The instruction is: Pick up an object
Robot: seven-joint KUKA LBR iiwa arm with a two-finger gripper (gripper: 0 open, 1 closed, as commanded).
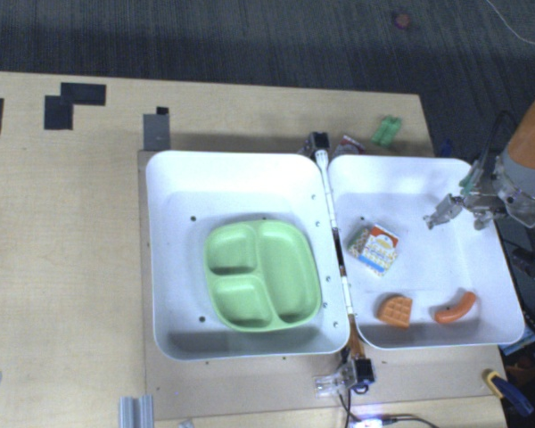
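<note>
The right bin (pixel 428 176) holds three small things: a colourful printed box (pixel 373 248) near its middle left, an orange waffle-shaped toy (pixel 394 310) at the front, and an orange sausage-shaped toy (pixel 455 308) at the front right. My gripper (pixel 459 217) hangs over the right part of this bin, up and to the right of the box. Its fingers stand open with nothing between them. The arm's grey wrist and orange band enter from the right edge.
In the left bin (pixel 174 239) lies a green divided plate (pixel 263 273). A small green object (pixel 386 131) rests on the bench behind the bins. Black tape marks (pixel 71 103) sit on the wooden bench at the far left.
</note>
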